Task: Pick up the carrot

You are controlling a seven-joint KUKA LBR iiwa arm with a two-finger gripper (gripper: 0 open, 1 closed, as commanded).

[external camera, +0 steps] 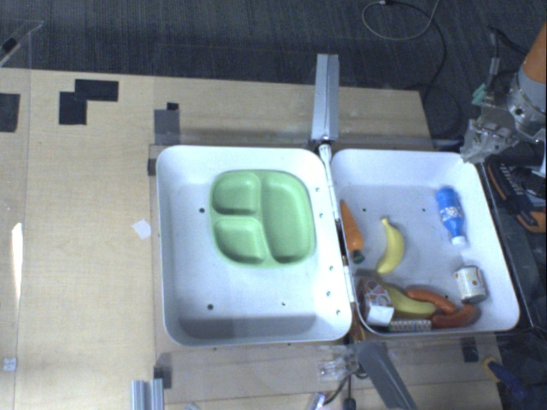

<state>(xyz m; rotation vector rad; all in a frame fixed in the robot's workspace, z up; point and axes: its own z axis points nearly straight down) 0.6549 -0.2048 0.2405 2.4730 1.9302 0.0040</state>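
- Camera view: the carrot [350, 227] lies in the right bin [489, 220], pressed along its left wall at about 9 o'clock from the bin's centre, its length running roughly 12 to 6 and its green end toward 6.
- The gripper [484, 140] hangs outside that bin, just past its corner at about 1 o'clock. You cannot tell from here whether it is released or clenched, so check that before you commit.
- The carrot is untouched, so your step in hand is the approach: bring the tool across toward 8 o'clock and stop above the carrot's middle.
- Set the closing direction across the carrot, 3 to 9. The bin wall touches it on the 9 side, so one side has little room. Consider a grip nearer the orange upper part.
- Keep off the banana [391, 246], just beside it at 3 o'clock. The bottle [450, 214] and can [470, 284] sit well apart.
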